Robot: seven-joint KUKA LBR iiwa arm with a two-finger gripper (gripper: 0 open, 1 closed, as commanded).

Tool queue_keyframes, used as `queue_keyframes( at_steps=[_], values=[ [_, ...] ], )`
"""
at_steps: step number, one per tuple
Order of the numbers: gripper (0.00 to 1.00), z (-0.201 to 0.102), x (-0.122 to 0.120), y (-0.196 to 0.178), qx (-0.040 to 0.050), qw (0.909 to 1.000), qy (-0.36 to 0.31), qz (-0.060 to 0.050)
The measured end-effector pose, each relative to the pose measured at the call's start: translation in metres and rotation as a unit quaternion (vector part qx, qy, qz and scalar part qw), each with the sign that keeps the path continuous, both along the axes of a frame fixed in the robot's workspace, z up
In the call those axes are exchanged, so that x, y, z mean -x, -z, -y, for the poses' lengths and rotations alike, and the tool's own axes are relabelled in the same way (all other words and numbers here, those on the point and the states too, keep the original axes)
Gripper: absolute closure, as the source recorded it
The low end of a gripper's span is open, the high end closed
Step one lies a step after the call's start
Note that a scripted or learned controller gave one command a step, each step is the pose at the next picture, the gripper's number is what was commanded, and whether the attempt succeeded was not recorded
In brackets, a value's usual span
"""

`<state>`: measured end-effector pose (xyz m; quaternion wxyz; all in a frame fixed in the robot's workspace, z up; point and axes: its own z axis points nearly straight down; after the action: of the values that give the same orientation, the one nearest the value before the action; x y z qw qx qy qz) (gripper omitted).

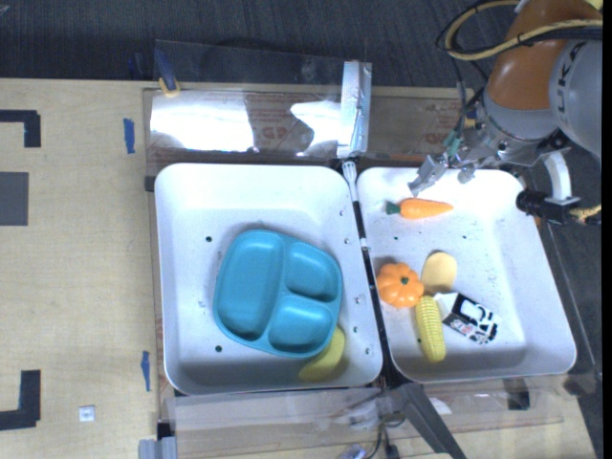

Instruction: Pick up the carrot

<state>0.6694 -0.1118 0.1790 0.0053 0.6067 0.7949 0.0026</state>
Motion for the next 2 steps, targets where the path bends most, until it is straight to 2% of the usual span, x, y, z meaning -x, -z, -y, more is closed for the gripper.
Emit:
queue_keyframes(
  at_steps=[1, 2],
  values=[
    [0.00, 0.012, 0.005, 0.094, -0.0015, 0.9923, -0.123, -0.013],
    [1.00, 0.011, 0.003, 0.083, -0.0002, 0.9921, -0.125, -0.009]
  ],
)
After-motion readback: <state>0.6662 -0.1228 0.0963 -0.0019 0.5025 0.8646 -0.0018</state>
